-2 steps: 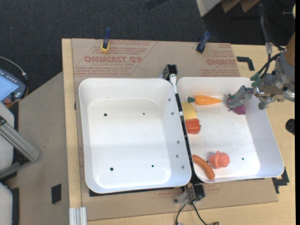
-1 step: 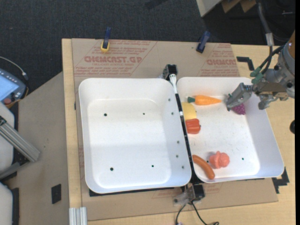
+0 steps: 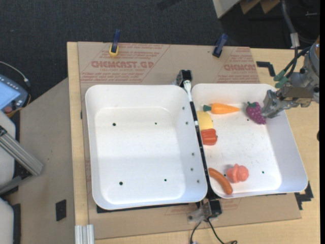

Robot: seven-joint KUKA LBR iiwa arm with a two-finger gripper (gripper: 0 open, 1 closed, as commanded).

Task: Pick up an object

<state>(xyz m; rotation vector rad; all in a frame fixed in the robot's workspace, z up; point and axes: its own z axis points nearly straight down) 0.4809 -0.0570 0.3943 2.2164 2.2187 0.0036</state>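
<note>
The right bin [image 3: 284, 151] holds several toy foods. A purple bunch of grapes [image 3: 256, 112] lies near its far right corner, and an orange carrot [image 3: 222, 108] lies to the left of it. A yellow piece [image 3: 204, 120] and a red pepper [image 3: 208, 136] sit against the bin's left wall. Near the front are an orange-red sausage [image 3: 221, 180] and a pink round piece [image 3: 237, 173]. My gripper [image 3: 270, 107] hangs low over the far right corner, right beside the grapes and touching or nearly touching their right side.
The left bin [image 3: 101, 146] stands beside the right one, with a black divider strip [image 3: 195, 136] between them. Both rest on a cardboard sheet [image 3: 152, 60] held by clamps at the far edge. Cables [image 3: 289, 14] hang at the upper right by the arm.
</note>
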